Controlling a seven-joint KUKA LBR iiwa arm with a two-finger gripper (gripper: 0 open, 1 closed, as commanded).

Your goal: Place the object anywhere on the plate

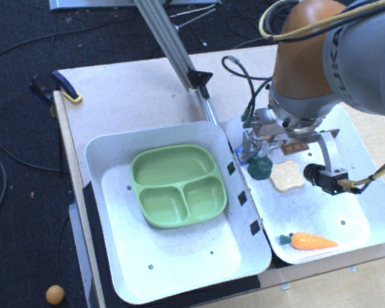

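A light green plate [179,184] with three compartments lies in the left bin [131,268]. In the right bin [376,218] a dark green round object [259,169] rests near the left wall, with a beige bread-like slice [287,176] just to its right. An orange carrot [311,241] lies near that bin's front edge. My gripper [255,148] hangs directly over the dark green object, at or just above its top. Whether it touches the object is unclear, since the wrist hides the contact.
A slanted metal pole [171,44] runs down to the gap between the bins. Black cables [338,181] trail from the wrist over the right bin. A small orange ball [54,294] lies on the floor at the left.
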